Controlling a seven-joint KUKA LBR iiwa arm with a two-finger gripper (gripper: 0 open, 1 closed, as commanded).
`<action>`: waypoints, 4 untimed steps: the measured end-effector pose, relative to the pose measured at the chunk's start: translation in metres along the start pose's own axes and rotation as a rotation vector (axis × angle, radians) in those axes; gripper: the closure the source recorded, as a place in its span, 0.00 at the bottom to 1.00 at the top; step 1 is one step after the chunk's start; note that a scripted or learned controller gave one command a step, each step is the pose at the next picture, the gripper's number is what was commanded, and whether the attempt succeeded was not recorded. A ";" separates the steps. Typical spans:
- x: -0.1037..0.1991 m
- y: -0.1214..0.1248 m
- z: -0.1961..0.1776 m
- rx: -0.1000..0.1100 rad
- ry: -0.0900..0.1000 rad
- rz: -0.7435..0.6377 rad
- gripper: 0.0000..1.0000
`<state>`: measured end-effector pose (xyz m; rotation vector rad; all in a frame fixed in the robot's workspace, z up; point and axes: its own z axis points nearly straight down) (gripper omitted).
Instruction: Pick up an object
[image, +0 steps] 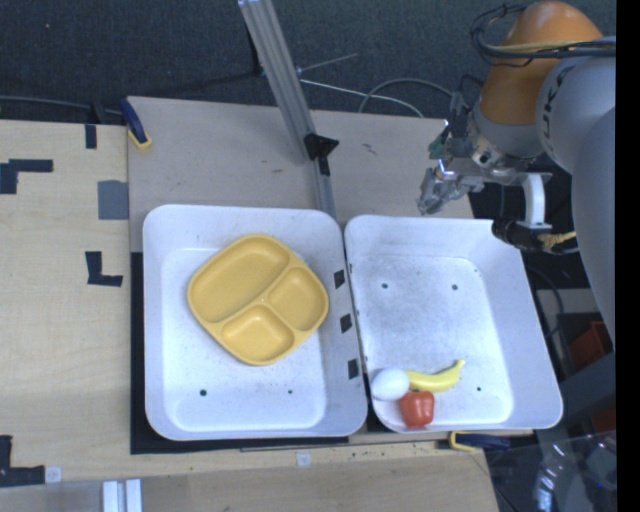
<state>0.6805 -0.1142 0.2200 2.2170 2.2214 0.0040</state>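
Up at the far right we see the end effector (437, 196) hanging above the far edge of the right bin (500, 262), with the grey arm (560, 90) and its orange band behind it; we cannot tell how it is set, and nothing shows in its grasp. At the near left corner of that bin lie three things close together: a white egg (390, 383), a red pepper (418, 408) just near of it, and a yellow banana (438, 377) touching the egg on its right. We find a yellow divided plate (257, 297) with three compartments lying flat in the left bin (165, 320). Both bins rest on the wooden bench (60, 330).
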 end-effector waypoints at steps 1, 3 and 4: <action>0.048 -0.008 -0.008 0.005 0.002 -0.004 1.00; 0.138 -0.045 0.000 0.007 0.002 -0.004 1.00; 0.180 -0.057 0.000 0.007 0.002 -0.004 1.00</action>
